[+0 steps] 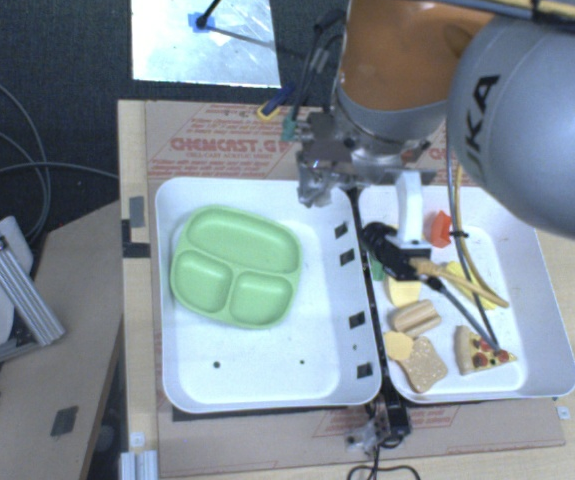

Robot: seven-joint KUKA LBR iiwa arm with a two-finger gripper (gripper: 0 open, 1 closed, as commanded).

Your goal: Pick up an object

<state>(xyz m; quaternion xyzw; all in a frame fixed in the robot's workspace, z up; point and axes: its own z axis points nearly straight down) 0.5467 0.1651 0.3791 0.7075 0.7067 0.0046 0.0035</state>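
The pincer (315, 183) is hovering over the left bin (267, 373), at its 1 o'clock corner; I cannot tell whether it is clenched. The toast (427, 366) is lying at 6 o'clock in the right bin (539, 320) and the plate (235, 266) at the left's 9 o'clock, apparently spaced for single grasps.

left bin (267, 368): divided tray (235, 265) inside | right bin (529, 313): toast (425, 365) left of pizza slice (479, 351), roll (414, 317) behind toast

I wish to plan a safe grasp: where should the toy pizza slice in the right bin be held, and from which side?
Take the toy pizza slice across its two straight edges, near its wide end, coming straight down from above. It lies flat in the right bin, apart from the bread slice, so both edges look free.
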